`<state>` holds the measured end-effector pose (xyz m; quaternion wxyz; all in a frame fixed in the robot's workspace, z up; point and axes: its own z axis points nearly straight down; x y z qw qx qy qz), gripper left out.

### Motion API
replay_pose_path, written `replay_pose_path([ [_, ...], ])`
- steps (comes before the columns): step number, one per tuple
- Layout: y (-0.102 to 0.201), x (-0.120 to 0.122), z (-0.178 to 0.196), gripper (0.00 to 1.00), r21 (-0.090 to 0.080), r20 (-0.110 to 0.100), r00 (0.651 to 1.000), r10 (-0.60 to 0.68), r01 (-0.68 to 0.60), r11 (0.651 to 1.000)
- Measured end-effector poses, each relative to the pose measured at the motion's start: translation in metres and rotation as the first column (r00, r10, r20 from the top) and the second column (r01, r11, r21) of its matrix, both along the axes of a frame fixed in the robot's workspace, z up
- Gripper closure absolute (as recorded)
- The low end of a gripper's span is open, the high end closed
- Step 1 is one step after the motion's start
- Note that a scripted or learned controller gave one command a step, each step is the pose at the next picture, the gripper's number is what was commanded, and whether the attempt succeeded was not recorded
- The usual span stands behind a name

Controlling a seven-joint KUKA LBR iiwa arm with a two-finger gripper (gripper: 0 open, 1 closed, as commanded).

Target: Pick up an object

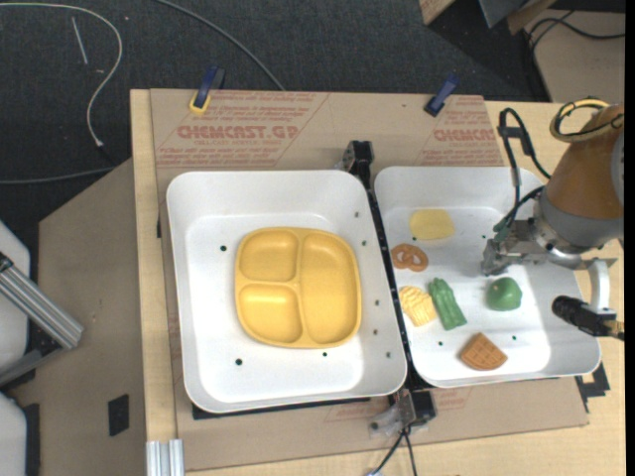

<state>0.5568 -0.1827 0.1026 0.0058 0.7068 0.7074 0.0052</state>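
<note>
The right bin [451,188] holds several small toy foods. A pale yellow flat piece [432,224] lies at the back, with a brown pretzel [409,258] in front of it. A ridged yellow piece [418,306] and a long green piece [447,303] lie side by side. An orange wedge [482,352] rests near the front wall. A round green piece [504,294] sits toward the right. My gripper [499,256] hangs just behind this round green piece, close above the bin floor. I see nothing held in it.
The left bin [198,206] carries a yellow plate [298,288] with three compartments. A black divider [382,266] separates the bins. The arm's orange band [587,172] and cables [516,142] rise over the right bin's back right corner. Blue clamps [205,89] hold the cardboard's far edge.
</note>
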Motion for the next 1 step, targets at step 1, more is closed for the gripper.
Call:
replay_pose_path([
  [1, 0.0003, 0.0003, 0.0645, 1.00, -0.001, -0.009, 1.000, 0.000, 0.000, 1.000],
])
